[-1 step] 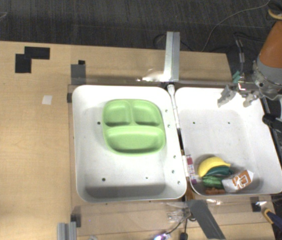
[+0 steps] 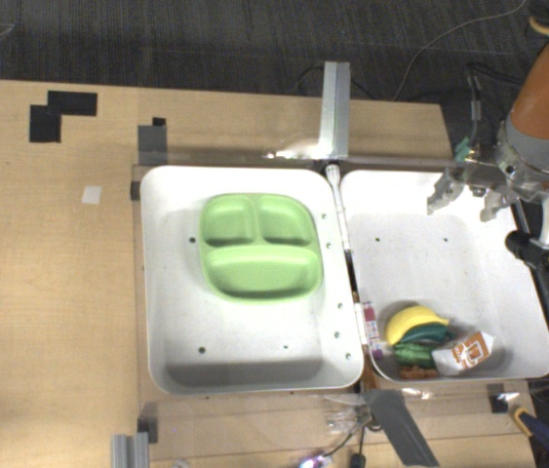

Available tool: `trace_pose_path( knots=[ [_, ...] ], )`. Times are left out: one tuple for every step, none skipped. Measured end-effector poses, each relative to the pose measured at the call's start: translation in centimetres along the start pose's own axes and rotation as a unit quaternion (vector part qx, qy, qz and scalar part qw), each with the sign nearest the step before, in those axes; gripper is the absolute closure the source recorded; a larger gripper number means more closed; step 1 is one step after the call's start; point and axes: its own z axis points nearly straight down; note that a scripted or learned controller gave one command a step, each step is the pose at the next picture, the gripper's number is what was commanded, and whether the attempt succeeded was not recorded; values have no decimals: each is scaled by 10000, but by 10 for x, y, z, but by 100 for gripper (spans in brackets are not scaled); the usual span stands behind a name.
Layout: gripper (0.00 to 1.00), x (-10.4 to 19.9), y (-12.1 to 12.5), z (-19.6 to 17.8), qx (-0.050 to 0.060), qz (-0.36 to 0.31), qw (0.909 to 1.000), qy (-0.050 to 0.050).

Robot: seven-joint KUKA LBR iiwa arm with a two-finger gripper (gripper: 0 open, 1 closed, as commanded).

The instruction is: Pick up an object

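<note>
A small pile of objects lies in the near corner of the right bin [image 2: 450, 261]: a yellow rounded piece [image 2: 411, 319], a dark green item [image 2: 424, 336] against it, and a white and orange packet [image 2: 470, 349]. My gripper [image 2: 465, 201] hangs over the far right part of that bin, well behind the pile. Its two fingers [image 2: 438, 196] stand spread apart and open, with nothing between them.
A green divided plate [image 2: 259, 245] lies in the middle of the left bin [image 2: 172, 291]. A metal post [image 2: 336, 110] stands at the far end of the wall between the bins. Cables run along the bench's right edge.
</note>
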Motion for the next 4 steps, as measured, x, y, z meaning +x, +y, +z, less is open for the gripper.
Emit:
trace_pose_path(
  knots=[
    [0,27,4,124,1,907,9959,-1],
    [100,28,6,113,-15,888,9961,5],
    [100,3,-33,123,18,1598,9871,4],
    [100,-53,-15,35,-5,1360,9907,-4]
  ],
)
